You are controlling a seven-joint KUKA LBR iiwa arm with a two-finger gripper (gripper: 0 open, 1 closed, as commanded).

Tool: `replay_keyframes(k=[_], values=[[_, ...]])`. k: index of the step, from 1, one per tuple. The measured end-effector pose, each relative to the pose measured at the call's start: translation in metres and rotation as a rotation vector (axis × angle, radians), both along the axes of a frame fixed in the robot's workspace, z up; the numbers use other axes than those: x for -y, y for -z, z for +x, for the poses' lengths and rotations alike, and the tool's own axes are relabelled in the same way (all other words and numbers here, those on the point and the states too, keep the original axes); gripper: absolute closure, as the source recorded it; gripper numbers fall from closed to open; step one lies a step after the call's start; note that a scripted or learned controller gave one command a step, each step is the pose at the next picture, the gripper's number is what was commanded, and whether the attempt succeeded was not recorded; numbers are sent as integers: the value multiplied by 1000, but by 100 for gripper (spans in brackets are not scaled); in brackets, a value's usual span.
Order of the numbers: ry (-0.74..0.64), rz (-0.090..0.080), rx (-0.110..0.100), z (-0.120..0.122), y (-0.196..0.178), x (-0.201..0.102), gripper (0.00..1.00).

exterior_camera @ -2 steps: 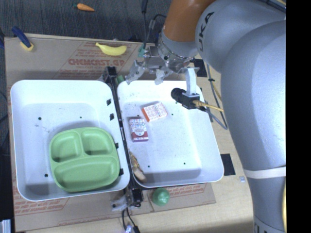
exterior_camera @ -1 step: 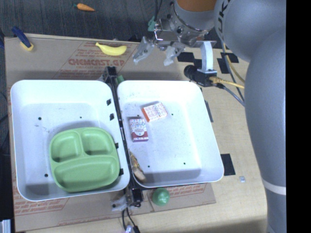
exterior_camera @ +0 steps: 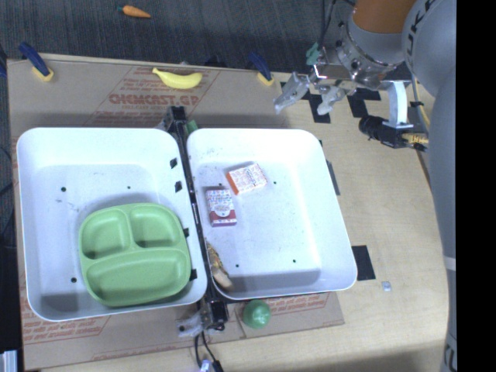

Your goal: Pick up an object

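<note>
Two Bins, Two Small Boxes, Nothing in the Fingers

Two white bins sit side by side on the counter (exterior_camera: 387, 231). The left bin (exterior_camera: 46, 169) holds one green divided tray (exterior_camera: 136, 253). The right bin (exterior_camera: 310, 208) holds two small boxes: one orange-and-white box (exterior_camera: 246, 179) and, just beside it toward the near-left, one dark red box (exterior_camera: 220, 206). One small tan object (exterior_camera: 218, 269) lies at that bin's near-left corner, against the wall; what it is cannot be told.

The gripper (exterior_camera: 308, 99) hangs outside the bins, above the cardboard beyond the right bin's far right corner. Its fingers (exterior_camera: 288, 93) are spread apart and grip nothing. Both boxes lie well apart from it, down and to the left inside the bin.

One yellow banana (exterior_camera: 177, 77) rests on the cardboard beyond the bins, one green ball (exterior_camera: 256, 313) on the cardboard at the near edge, and one small orange carrot-like piece (exterior_camera: 136, 11) on the dark floor beyond the counter.
</note>
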State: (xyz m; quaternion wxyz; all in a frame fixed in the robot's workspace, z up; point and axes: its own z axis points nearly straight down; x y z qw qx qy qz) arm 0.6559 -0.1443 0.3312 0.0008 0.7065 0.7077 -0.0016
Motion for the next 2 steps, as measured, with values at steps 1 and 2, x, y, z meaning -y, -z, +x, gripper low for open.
replay_keyframes(k=[1,2], values=[[-2,2,-1,-91,14,44,0],[-3,4,-7,-72,156,66,0]])
